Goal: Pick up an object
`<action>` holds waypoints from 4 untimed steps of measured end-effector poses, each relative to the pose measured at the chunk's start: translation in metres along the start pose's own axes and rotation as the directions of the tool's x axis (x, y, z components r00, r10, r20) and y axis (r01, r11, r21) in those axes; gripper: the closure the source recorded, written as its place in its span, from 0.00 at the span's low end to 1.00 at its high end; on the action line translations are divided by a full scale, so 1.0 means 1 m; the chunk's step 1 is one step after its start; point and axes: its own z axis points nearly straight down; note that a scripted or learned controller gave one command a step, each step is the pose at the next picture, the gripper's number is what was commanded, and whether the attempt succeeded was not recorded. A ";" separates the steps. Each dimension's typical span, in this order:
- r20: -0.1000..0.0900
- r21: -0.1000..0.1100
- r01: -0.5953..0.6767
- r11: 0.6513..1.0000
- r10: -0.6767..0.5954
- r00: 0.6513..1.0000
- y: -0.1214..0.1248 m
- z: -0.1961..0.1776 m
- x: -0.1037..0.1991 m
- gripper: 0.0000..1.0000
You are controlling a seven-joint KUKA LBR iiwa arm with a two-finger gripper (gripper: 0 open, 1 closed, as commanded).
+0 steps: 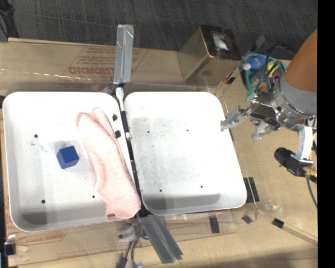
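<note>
A small blue cube [68, 156] lies in the left bin [22, 127], left of centre. A pink cloth [108, 161] stretches along that bin's right side, from near the top down to the bottom corner beside the divider. My gripper [244, 127] hangs just past the right bin's [178, 149] right rim, over the bench. Its two grey fingers are spread apart with nothing between them. The arm's orange band sits at the far right.
A tan metal box [207, 52] stands behind the right bin. A grey bar [123, 52] rises at the back between the bins. Coloured cables [262, 68] bunch near the wrist. Black tape marks dot the bench at lower right.
</note>
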 end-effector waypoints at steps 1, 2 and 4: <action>-0.001 0.004 0.124 0.992 -0.124 0.992 -0.004 0.005 0.007 0.00; 0.001 0.000 -0.221 0.975 0.221 0.975 -0.037 -0.020 0.010 0.00; 0.000 0.001 0.228 0.974 -0.228 0.974 -0.007 0.020 -0.003 0.00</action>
